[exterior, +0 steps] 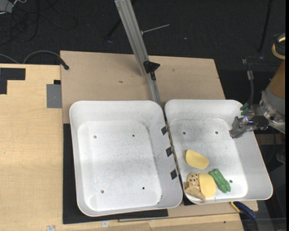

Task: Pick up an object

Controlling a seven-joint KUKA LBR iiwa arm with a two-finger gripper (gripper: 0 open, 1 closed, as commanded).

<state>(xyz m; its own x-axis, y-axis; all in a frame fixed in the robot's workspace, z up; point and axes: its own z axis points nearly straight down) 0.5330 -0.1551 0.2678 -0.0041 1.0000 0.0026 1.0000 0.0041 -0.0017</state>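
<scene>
While the arm reaches in from three o'clock, we find its gripper [238, 127] poised over the right rim of the right bin [250, 153], at roughly two o'clock of that bin's floor. We cannot tell whether the jaws are wide or narrow; the fingertips are too small and dark against the rim, and we see nothing between them.

From this single overhead camera, the things to pick all lie in the right bin's lower half. A pale yellow piece [197, 159] sits near the bin's centre, toward six o'clock from the middle. Below it, at the bin's six o'clock edge, a small cluster crowds together: a tan speckled piece [193, 183] at the left, a second yellow piece [207, 185] touching it, and a green piece [220, 180] leaning against the yellow one's right side. The left bin [86, 129] lies beside it, at nine o'clock.

We judge the task barely begun. Nothing is lifted, and the gripper is well apart from every item, which lie toward seven o'clock from it. What is left, as we read it, is nearly everything: travelling over an item, descending, closing and raising. The lone yellow piece looks the easier target, since the cluster's items touch one another.
</scene>
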